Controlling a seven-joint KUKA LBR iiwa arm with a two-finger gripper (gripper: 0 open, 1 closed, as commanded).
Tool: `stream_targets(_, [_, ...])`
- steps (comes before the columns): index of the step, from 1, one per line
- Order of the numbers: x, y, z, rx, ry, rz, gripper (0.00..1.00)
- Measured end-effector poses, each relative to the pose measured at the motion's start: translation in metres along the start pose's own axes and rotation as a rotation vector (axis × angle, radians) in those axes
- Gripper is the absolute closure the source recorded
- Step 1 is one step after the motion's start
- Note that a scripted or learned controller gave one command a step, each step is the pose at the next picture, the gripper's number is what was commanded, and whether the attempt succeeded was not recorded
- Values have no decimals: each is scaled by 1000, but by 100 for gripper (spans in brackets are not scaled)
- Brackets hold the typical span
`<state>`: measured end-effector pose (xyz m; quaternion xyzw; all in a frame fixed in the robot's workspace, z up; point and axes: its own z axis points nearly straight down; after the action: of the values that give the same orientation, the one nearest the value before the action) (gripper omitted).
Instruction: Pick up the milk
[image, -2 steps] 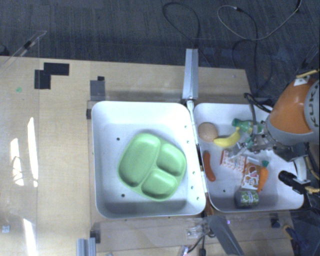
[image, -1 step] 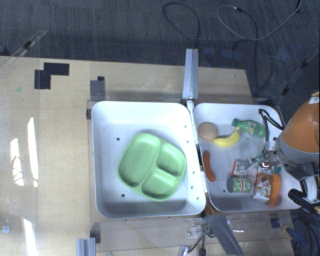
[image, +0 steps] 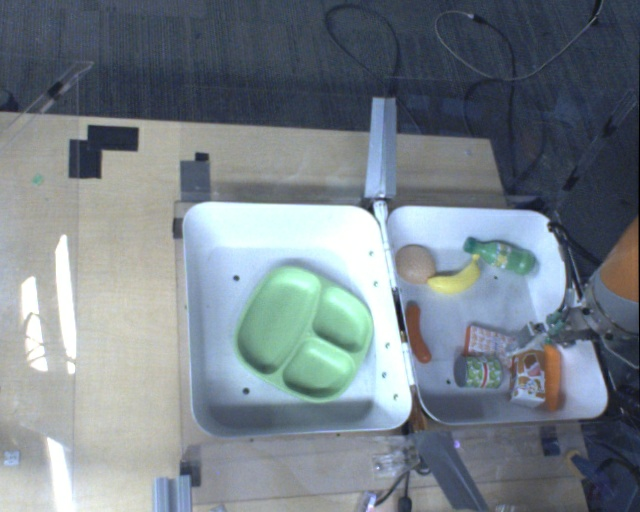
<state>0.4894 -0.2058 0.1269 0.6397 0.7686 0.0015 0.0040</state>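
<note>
Obs. — your milk (image: 534, 377) is a small carton, white with orange-red print, lying tipped in the right bin's (image: 505, 232) near right corner, close against the front wall. Just to its left, touching or nearly so, sits a short can (image: 481, 372) with a green label and dark lid, and behind that a flat printed packet (image: 490, 339), reddish and white.

The gripper (image: 562, 327) is at the right bin's right rim, above and behind the carton, at the end of the grey arm (image: 618, 288) with its orange band. You cannot tell how the claw stands: it is small and blurred against the rim, and nothing is visibly held in it.

Other items in the right bin: a smooth curved yellow banana (image: 453, 279), a round tan ball-like item (image: 416, 263) touching its left end, a green bottle (image: 501, 256) lying on its side near the back, and a slim red-orange sausage shape (image: 417, 331) along the left wall.

Left bin (image: 215, 250): glossy white plastic, rounded corners, holding a matte green compartment tray (image: 305, 331) with three moulded wells, set at a slant.

Surface: pale wooden bench (image: 90, 330), with glare patches at left and black tape marks (image: 97, 147). Metal bracket (image: 381, 150) stands between the bins. Dark carpet (image: 200, 60) behind, black cables (image: 500, 40) trailing.
</note>
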Motion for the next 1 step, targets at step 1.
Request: stream_targets(1, [35,8,38,-4,-3,-295,0])
